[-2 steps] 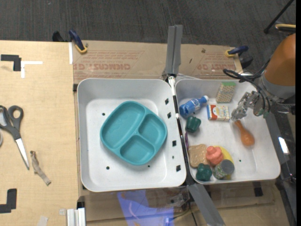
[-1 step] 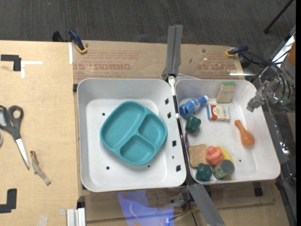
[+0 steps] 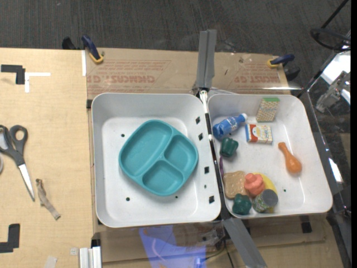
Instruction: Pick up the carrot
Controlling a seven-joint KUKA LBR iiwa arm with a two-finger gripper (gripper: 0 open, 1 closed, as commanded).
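Two white bins sit side by side on the bench, and you will find the carrot (image 3: 289, 157) in the right bin (image 3: 312, 149), on its right side. It lies flat on the bin floor at a slant, thin end towards the far left, thick end towards the near right. It touches nothing, with bare floor all round it.

To the carrot's left, apart from it, a small red-and-white box (image 3: 260, 133) lies on the floor, and beyond the box a speckled green block (image 3: 268, 109) sits near the far wall. A blue bottle (image 3: 228, 125) lies on its side near the wall between the bins, with a dark green toy (image 3: 228, 147) just in front of it.

At the near edge you see a crowded cluster: a slice of bread (image 3: 234, 183), a pink toy (image 3: 254, 184) against it, a yellow piece (image 3: 270, 181) behind that, a small can (image 3: 268, 200) and another dark green toy (image 3: 241, 204). The carrot is well apart from this pile.

The left bin (image 3: 106, 205) holds a teal divided plate (image 3: 159, 158). A pair of scissors (image 3: 17, 155) lies on the bench at far left.

Whether the gripper is wide or narrow you cannot tell.
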